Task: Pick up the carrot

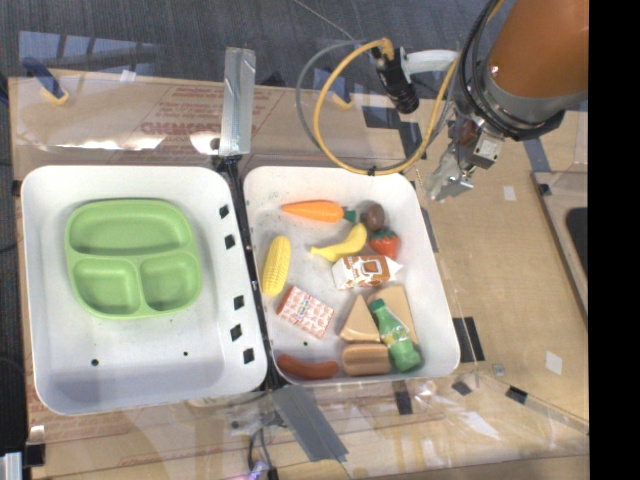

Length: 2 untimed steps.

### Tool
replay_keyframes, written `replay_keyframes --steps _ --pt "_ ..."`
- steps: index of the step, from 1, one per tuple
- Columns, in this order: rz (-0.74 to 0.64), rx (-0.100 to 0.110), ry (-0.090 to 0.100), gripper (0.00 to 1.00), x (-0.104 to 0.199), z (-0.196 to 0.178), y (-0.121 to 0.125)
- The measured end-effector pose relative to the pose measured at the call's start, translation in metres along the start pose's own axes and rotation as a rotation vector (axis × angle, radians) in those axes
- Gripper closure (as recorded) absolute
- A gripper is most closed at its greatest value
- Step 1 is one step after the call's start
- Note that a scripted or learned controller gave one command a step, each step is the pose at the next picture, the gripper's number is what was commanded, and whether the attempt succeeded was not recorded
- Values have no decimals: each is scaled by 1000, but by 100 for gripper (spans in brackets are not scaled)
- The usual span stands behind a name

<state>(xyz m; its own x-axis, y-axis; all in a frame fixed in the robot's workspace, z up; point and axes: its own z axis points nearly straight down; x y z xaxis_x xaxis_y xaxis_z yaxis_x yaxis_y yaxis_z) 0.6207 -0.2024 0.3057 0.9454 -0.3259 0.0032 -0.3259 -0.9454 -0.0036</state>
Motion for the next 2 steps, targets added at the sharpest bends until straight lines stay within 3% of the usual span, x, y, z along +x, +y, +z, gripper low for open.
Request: replay_keyframes --steps 1,2 --pt "-126 2 -18 100 14 160 -1" --pt "-138 1 9 100 38 28 -8"
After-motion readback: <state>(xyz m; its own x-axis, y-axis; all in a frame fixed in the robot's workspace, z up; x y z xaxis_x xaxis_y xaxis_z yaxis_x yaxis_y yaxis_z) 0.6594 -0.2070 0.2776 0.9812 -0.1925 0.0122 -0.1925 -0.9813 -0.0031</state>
